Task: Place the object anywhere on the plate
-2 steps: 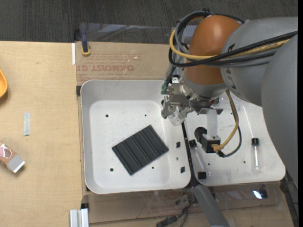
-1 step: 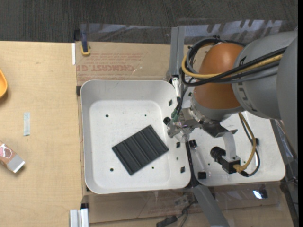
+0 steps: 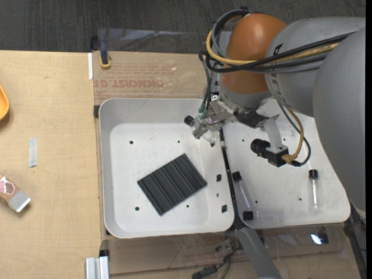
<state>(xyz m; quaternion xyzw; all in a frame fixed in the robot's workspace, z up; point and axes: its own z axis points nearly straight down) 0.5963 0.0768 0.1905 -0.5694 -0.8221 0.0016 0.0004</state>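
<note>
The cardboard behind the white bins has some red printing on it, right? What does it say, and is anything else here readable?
Cardboard sheet: one line of faint red print, seen upside down and mirrored; too blurred to read for certain.
Small wrapper on the wooden bench: red and white marking, too small to read.
No other text is legible.

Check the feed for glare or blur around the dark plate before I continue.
Camera view: the ridged dark plate is sharp and free of glare; the left bin is evenly lit with soft shadows; the gripper looks slightly soft, so its small parts blur together.
</note>
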